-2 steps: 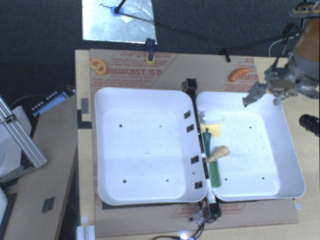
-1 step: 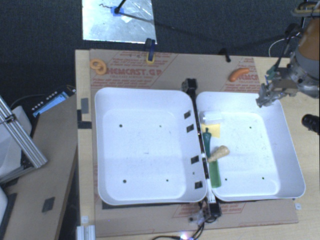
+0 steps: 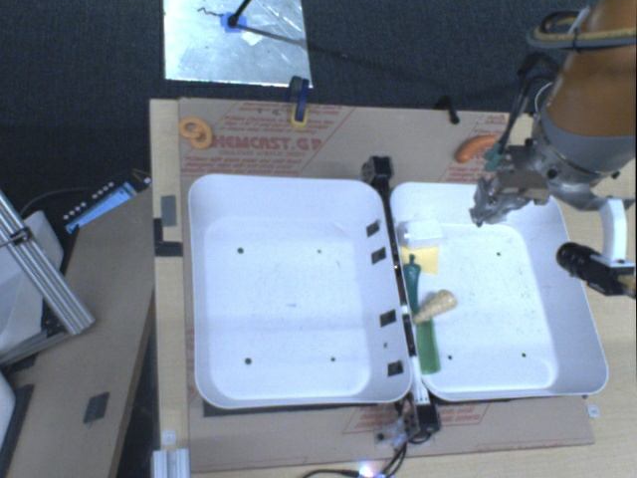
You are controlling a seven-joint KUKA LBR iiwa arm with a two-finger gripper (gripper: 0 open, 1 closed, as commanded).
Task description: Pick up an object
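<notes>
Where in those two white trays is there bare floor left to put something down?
The left bin is bare wall to wall. In the right bin, the floor is free right of the green tool. It is crowded along the divider: white block, yellow piece, wooden handle.

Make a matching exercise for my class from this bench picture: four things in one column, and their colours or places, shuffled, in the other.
Things:
1. long brush
2. small white block
3. end effector
4. orange ring

Descriptions:
A. on the cardboard, beyond the left bin's far left corner
B. green, lying along the right bin's left wall
C. above the right bin's far edge
D. near the right bin's far left corner, beside a yellow piece

Pairs: 1-B, 2-D, 3-C, 4-A
</notes>
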